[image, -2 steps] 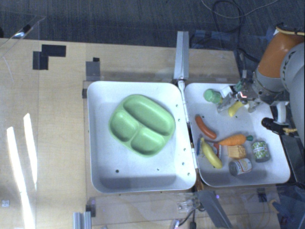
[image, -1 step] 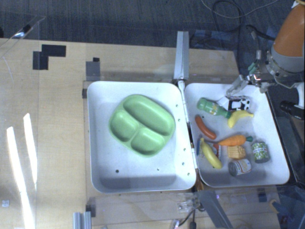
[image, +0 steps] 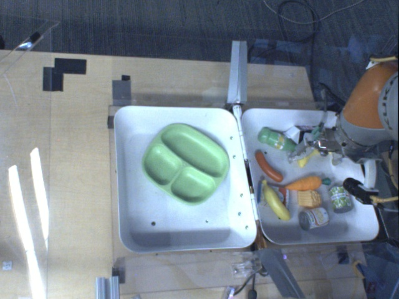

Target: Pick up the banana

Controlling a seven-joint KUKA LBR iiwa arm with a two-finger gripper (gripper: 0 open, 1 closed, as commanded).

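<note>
The banana (image: 276, 203) is yellow and lies at the front left of the right bin (image: 368, 229). It sits just below a red sausage (image: 269, 166) and left of an orange carrot (image: 302, 184). My gripper (image: 310, 145) hangs over the back middle of the same bin, well behind and to the right of the banana. It is close to a small green bottle (image: 276, 139) and a small yellow piece (image: 305, 159). The arm's orange band (image: 368, 101) is at the right.
A tan cracker-like block (image: 307, 198), a grey can (image: 313, 217) and a small green tin (image: 340, 198) crowd the bin's front beside the banana. The left bin (image: 131, 229) holds a green divided plate (image: 186, 162). A metal post (image: 237, 73) stands between the bins.
</note>
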